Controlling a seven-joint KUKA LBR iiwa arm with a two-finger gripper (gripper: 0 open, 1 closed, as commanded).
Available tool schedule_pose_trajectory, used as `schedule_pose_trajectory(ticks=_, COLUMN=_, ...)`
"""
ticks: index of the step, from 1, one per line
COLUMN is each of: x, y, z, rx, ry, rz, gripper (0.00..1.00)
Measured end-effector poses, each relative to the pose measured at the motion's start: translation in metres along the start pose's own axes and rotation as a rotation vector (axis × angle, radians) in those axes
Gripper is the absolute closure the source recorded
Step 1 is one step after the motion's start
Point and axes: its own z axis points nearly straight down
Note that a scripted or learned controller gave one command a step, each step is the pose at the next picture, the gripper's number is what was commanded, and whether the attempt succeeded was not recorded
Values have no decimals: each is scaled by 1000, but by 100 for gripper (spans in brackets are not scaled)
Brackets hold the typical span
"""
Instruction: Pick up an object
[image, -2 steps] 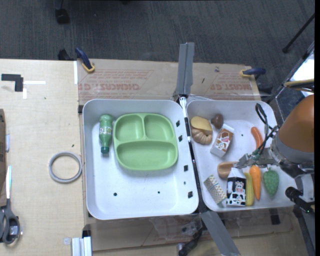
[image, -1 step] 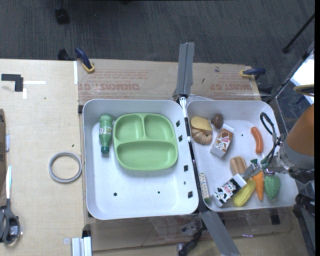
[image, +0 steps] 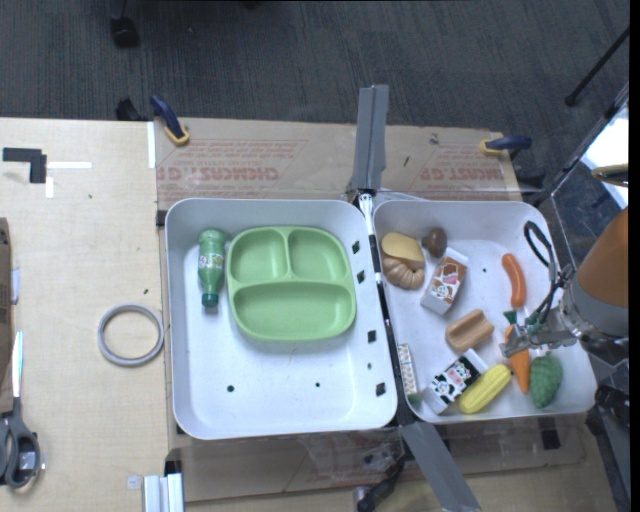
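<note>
The right bin (image: 480, 215) holds several toy foods: a yellow wedge (image: 402, 246), a bread roll (image: 405, 273), a brown ball (image: 434, 240), a juice carton (image: 446, 283), a red sausage (image: 514, 279), a hot dog bun (image: 469, 329), a cow-patterned carton (image: 453, 380), a corn cob (image: 483, 388), a carrot (image: 521, 371) and a green broccoli (image: 545, 382). My gripper (image: 527, 338) hangs low at the bin's right side, just above the carrot's top end and close to the broccoli. Whether it touches the carrot is unclear.
In the left bin (image: 270, 400), a green divided plate (image: 292, 282) lies beside a green bottle (image: 210, 265). A tape ring (image: 131, 333) and scissors (image: 18, 445) lie on the bench at left. A black cable (image: 540, 243) loops over the right bin's rim.
</note>
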Motion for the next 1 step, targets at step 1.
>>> schedule_pose_trajectory(ticks=1, x=-11, y=-4, z=-87, rx=8, ry=-1, rz=-165, gripper=100)
